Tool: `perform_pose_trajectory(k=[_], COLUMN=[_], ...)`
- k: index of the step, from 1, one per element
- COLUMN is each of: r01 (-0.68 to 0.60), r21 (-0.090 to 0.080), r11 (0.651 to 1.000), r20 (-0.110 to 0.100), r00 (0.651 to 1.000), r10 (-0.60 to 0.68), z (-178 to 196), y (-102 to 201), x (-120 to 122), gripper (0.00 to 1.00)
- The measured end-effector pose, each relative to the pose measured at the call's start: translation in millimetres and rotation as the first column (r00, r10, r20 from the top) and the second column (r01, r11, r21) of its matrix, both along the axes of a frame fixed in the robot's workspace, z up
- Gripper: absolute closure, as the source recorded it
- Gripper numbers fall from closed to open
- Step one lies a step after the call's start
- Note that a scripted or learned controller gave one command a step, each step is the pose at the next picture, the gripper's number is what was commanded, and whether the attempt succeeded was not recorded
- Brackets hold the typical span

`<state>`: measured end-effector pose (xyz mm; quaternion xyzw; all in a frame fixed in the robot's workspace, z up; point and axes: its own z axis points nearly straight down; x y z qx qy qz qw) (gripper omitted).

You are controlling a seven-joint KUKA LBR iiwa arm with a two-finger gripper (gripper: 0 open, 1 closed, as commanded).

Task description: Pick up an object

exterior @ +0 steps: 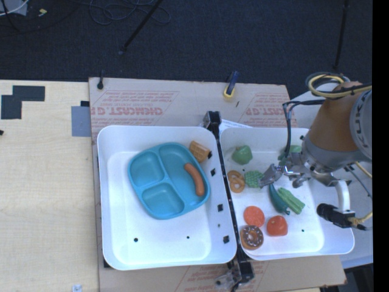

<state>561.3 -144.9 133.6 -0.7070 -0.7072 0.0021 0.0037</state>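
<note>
My gripper (273,176) hangs low in the right bin (316,239), reaching in from the right under the grey and orange arm (333,129). It is just right of a green bumpy piece (253,179) and just above a teal and green cucumber-like piece (284,200). A pretzel (236,180) lies left of the bumpy piece. A green pepper (242,154) sits farther back. Nearer the front lie an orange-red disc (254,215), a red tomato (277,225) and a sprinkled donut (251,237). I see nothing held by the gripper.
The left bin (121,236) holds a blue divided plate (152,190) with a sausage (195,179) on its right side; a brown bread piece (199,151) rests at the plate's far right corner. A black divider (222,187) runs between the bins.
</note>
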Motion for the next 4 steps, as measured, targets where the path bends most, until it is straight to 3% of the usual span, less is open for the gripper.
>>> perform_pose_trajectory(k=[1, 2, 4], r01=[-0.002, 0.004, 0.0], r21=[-0.005, -0.001, -0.003], r11=[1.0, 1.0, 1.0], r20=[0.017, 0.004, 0.011], r00=[1.0, 1.0, 1.0], r10=[0.002, -0.004, 0.0], z=[-44, -36, 71], y=[2, 1, 4], x=[3, 0, -4], gripper=[0.0, 1.0, 1.0])
